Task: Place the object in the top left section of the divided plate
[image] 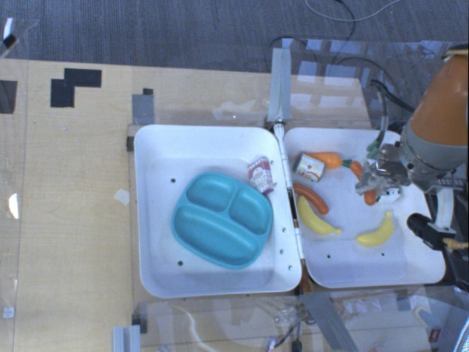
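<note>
A blue divided plate (223, 220) lies in the left bin (157, 196), with two small sections on its far side and one long section nearer me; all hold nothing. My gripper (378, 182) hangs low over the right bin (410, 266), directly above a small orange-red item (371, 197) that is partly hidden under it. In that bin also lie a carrot (331, 159), a small white can (310, 167), a red sausage (311, 198) and two yellow bananas (316, 219) (377, 232).
A red and white packet (260, 174) leans at the left bin's right wall, just beyond the plate. A raised divider (287, 196) separates the two bins. The arm's orange band (443, 108) looms over the right bin's far right side.
</note>
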`<state>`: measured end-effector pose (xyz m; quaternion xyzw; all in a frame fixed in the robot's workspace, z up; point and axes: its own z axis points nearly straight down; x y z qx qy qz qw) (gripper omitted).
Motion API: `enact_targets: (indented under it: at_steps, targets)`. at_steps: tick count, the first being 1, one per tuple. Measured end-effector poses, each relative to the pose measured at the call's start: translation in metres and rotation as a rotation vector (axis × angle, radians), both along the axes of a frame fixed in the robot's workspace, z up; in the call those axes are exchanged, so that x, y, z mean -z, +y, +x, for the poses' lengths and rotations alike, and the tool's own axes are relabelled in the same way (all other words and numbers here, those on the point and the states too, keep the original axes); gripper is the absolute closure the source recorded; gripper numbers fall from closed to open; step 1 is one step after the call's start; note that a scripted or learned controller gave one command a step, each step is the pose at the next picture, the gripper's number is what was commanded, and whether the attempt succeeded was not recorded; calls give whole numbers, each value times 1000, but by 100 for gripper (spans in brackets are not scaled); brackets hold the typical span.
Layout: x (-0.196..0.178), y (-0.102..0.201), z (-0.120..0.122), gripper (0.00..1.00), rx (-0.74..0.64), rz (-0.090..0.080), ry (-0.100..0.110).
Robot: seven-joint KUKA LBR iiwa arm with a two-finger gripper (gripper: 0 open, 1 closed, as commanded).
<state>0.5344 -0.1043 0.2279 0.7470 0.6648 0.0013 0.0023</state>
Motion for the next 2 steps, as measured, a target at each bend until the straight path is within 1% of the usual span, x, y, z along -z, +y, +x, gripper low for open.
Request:
enact_targets:
  at_steps: [1,2]
  targets:
    - [127,10,37,100,113,2,6]
    - [43,91,-15,100,76,3,1]
